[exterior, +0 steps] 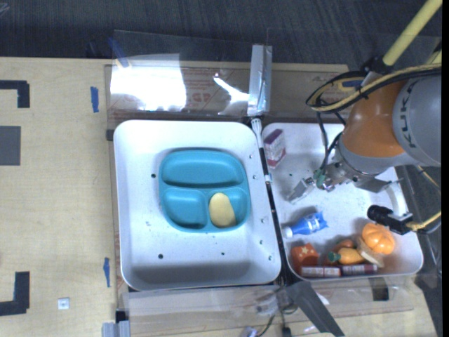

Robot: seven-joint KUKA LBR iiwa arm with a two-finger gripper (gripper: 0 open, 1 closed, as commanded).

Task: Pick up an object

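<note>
Camera view: my claw [303, 190] hangs empty, fingers apart, mid-right of frame, so I would center it over the blue bottle [306, 225] below before descending.

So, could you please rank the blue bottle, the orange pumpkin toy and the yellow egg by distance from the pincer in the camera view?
1. Blue bottle, just below the pincer.
2. Orange pumpkin toy, right bin's lower right.
3. Yellow egg, in the teal tray, left bin.
</note>
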